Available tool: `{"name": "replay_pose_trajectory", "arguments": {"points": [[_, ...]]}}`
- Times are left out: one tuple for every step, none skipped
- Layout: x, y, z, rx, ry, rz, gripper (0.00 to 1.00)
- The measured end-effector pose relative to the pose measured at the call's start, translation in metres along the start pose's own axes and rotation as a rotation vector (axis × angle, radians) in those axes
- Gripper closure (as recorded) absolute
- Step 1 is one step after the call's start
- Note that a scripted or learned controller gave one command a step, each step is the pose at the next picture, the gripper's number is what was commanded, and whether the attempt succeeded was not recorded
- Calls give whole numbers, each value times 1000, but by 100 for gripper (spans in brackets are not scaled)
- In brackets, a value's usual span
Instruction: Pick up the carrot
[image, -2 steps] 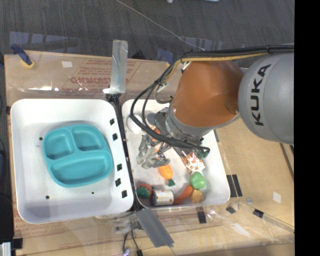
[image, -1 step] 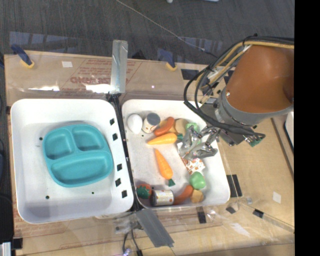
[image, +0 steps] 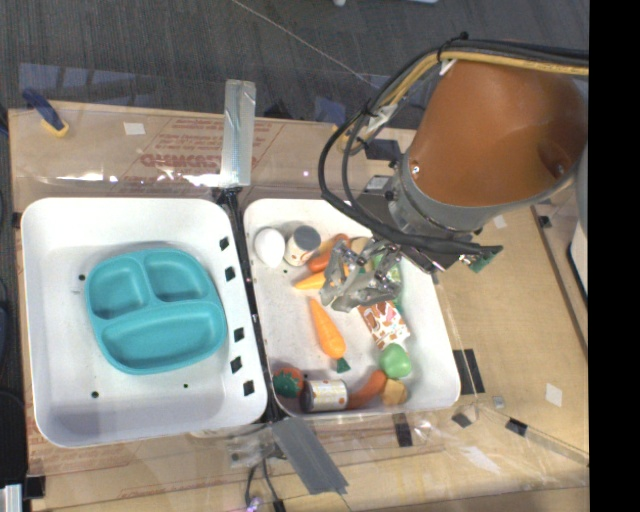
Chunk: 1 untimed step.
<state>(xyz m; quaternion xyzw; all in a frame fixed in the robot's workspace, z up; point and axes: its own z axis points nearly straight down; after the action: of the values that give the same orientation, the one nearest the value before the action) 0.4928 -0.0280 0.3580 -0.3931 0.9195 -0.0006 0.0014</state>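
1. The carrot (image: 327, 328) lies loose on the floor of the right bin (image: 440, 330), near its middle, among other toy foods.
2. The end effector (image: 358, 283) hangs low over the bin, just above and to the right of the carrot's upper end; whether it is released or clenched I cannot tell, and nothing is seen gripped.
3. This looks like the approach step, with the grasp not yet made.
4. The carrot's long axis runs nearly up-down in the camera view, tilted slightly; its green top points toward the bin's near edge, its orange tip away.
5. The next move probably calls for shifting down-left over the carrot's middle, closing across its narrow width.
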Motion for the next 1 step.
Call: {"name": "replay_pose_trajectory", "arguments": {"points": [[-12, -5, 137, -11, 9, 87, 100]]}}
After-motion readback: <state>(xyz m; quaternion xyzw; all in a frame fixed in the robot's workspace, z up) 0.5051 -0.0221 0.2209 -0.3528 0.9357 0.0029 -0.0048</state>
